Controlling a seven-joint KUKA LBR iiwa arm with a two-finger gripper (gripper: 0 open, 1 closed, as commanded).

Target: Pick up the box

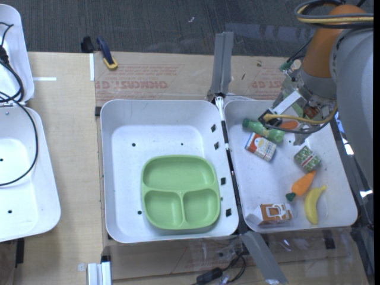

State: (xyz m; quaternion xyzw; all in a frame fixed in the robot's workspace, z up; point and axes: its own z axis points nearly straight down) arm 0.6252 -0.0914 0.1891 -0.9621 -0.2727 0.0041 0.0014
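Three small boxes lie in the right bin (341,177). A red and white carton (261,146) sits near the bin's middle left, a green patterned box (307,158) lies to its right, and an orange and brown box (275,214) rests at the front edge. My gripper (285,121) hangs low over the bin's back part, just above a green bottle (264,129) and a little behind the red and white carton. Cables and the wrist hide its tips. A small orange shape shows at the gripper, and I cannot tell what it is.
A carrot (303,184) and a banana (313,203) lie at the right bin's front right. The left bin (119,159) holds a green divided plate (180,192). A grey upright post (222,64) stands behind the wall between the bins.
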